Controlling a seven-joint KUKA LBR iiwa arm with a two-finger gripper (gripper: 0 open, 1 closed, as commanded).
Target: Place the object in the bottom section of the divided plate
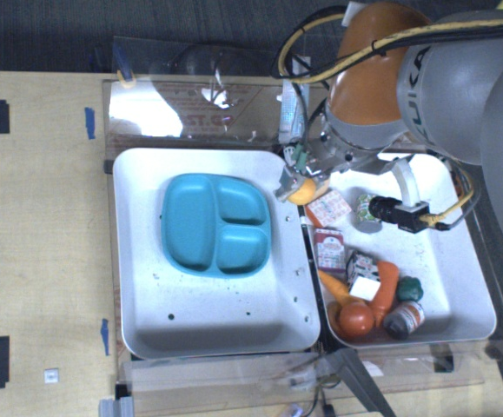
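Beside the light-blue divided plastic plate [215,223], at its upper right over the seam between the white bins, the gripper [296,177] hangs with a small yellow-orange object [304,192] seemingly pinched in nearly closed jaws. Transport is underway; next comes carrying it over the plate's bottom section.

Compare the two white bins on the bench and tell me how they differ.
The left bin holds one thing, a blue divided plate, lying flat near its middle; the right bin holds a jumble of small items, including a tomato and packets. The plate's sections have nothing in them. The end effector hangs at the right bin's upper left corner, by the wall between the bins. Both bins are shallow, white and round-cornered.
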